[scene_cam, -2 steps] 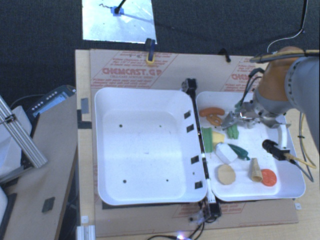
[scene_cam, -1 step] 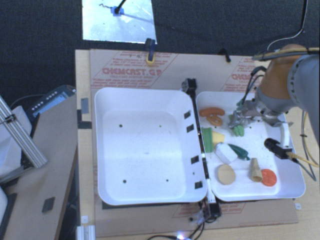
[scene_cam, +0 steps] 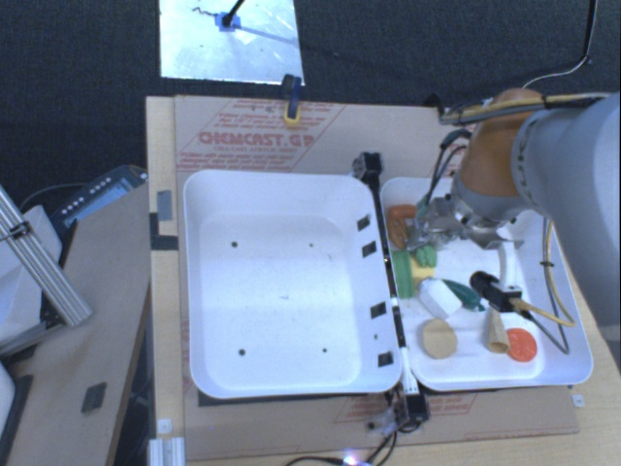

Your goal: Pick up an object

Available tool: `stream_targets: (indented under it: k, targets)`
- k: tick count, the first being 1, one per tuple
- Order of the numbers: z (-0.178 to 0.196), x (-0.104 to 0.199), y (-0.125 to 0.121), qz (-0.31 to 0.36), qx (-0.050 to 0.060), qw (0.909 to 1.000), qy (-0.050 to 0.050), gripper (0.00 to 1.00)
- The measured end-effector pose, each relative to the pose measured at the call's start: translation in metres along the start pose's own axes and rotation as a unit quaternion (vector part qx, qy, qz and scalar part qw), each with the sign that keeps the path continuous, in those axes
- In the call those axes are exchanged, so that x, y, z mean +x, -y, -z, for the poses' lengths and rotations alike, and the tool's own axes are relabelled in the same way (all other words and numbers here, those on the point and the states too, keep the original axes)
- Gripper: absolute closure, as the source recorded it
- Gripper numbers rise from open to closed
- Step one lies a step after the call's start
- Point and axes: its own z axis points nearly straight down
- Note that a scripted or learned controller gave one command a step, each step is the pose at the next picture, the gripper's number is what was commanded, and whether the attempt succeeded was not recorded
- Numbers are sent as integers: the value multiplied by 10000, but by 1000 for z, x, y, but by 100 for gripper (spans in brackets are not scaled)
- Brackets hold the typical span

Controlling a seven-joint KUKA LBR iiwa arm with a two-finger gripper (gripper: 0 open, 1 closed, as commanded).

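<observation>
Claw parked low over right bin, green piece seen just below it, orange piece beside. Finger state can't be told.

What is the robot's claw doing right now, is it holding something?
Gripper: low in the right bin; open or shut cannot be told.

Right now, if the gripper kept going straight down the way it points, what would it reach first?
Most likely the green piece lying by the yellow one in the right bin. The gripper hangs just above them, with the orange item beside it. Depth is hard to judge from this slant.
</observation>
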Motion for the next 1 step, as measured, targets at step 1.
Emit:
stream_targets:
  k: [1]
  targets:
    - [-1,-2,-36,-22,75,10000,-2,100]
